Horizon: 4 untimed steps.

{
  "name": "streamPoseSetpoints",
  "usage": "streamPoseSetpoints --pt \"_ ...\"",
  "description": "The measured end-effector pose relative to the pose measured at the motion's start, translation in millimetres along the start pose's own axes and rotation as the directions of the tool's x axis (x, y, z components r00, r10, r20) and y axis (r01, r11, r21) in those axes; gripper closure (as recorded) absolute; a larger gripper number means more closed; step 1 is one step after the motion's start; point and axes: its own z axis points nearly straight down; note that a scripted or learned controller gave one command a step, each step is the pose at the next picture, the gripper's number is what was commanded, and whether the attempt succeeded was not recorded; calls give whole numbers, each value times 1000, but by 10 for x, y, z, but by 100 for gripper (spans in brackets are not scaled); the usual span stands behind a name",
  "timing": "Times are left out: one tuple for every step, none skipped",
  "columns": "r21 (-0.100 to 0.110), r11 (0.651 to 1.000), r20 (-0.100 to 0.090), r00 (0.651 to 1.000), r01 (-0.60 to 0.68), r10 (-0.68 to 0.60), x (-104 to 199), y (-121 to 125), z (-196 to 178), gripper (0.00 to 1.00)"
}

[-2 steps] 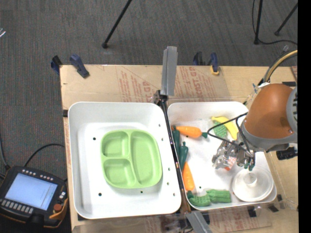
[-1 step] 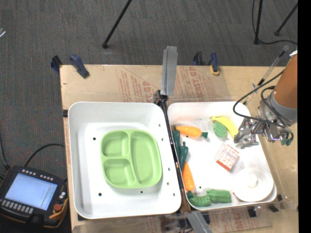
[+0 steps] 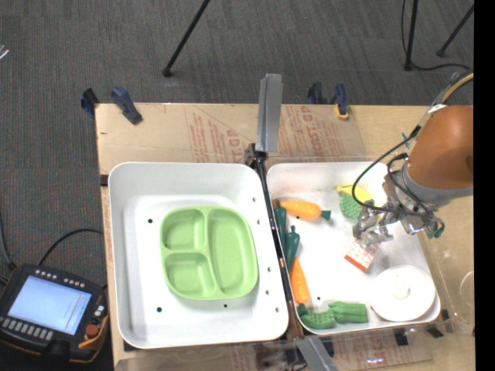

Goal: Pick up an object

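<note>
My gripper (image 3: 377, 228) hangs low over the right bin (image 3: 325, 176), near its right side, below the orange wrist band. Just under and in front of it lies a small red and white packet (image 3: 360, 256); whether they touch is unclear. An orange carrot (image 3: 302, 209) rests to the left at the bin's middle back. A second carrot (image 3: 299, 281) lies by the left wall. A green knobbly toy (image 3: 350, 206) and a yellow piece (image 3: 347, 189) sit right behind the gripper.
A white round dish (image 3: 402, 292) fills the right bin's front right corner. Green toys (image 3: 339, 314) lie along its front wall and a dark green one (image 3: 291, 242) by the left wall. The left bin (image 3: 131, 207) holds a green divided tray (image 3: 209, 252).
</note>
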Motion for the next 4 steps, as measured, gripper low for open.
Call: streamPoseSetpoints --pt "4 1000 6 1000 -1 1 -11 -10 1 0" --pt "0 996 -2 996 -85 85 907 418 7 0" --pt "1 990 -5 990 -139 139 358 254 18 0" --pt "3 999 3 999 44 -44 -673 386 17 0"
